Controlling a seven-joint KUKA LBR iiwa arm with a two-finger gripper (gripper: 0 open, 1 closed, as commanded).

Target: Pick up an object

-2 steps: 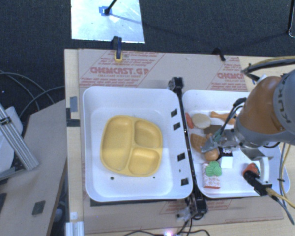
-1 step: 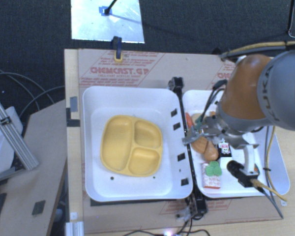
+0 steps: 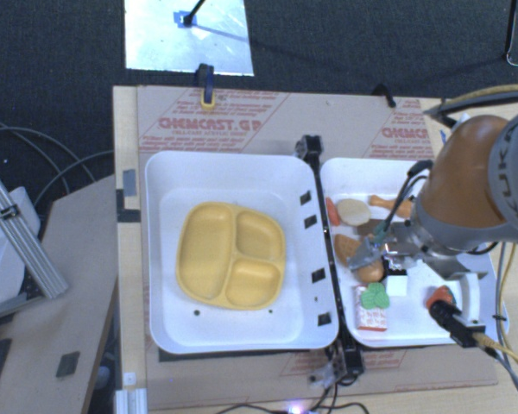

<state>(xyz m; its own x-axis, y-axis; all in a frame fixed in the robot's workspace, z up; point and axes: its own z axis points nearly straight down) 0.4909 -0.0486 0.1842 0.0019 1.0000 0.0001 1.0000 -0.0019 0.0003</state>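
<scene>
Toy food pieces, among them a brown bread-like piece (image 3: 369, 271), lie in the right bin (image 3: 345, 172) directly beneath the gripper (image 3: 368, 255), which hangs over them; its opening cannot be told, while the yellow divided tray (image 3: 230, 255) fills the left bin (image 3: 168, 179).

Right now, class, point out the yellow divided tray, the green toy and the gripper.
yellow divided tray (image 3: 231, 254), camera view, middle ridge.
green toy (image 3: 376, 297), camera view, top.
gripper (image 3: 369, 254), camera view, between fingertips.
</scene>
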